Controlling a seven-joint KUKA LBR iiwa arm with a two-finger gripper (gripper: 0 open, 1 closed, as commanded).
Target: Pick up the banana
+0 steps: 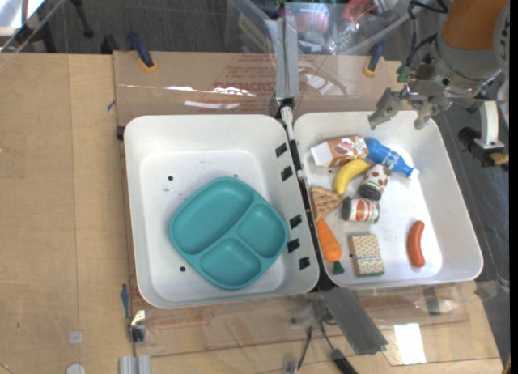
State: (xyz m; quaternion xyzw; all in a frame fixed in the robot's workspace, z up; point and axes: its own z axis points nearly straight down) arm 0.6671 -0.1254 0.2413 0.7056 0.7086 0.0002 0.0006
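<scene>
A yellow banana lies in the right bin, in its upper middle, among other toy foods. My gripper hangs over that bin's far edge, up and to the right of the banana and well apart from it. Its two fingers are spread open with nothing between them.
Around the banana lie a blue bottle, a snack packet, two small cans, a waffle slice, a carrot, a cracker box and a sausage. The left bin holds a teal divided plate. A clear tub of toys stands behind.
</scene>
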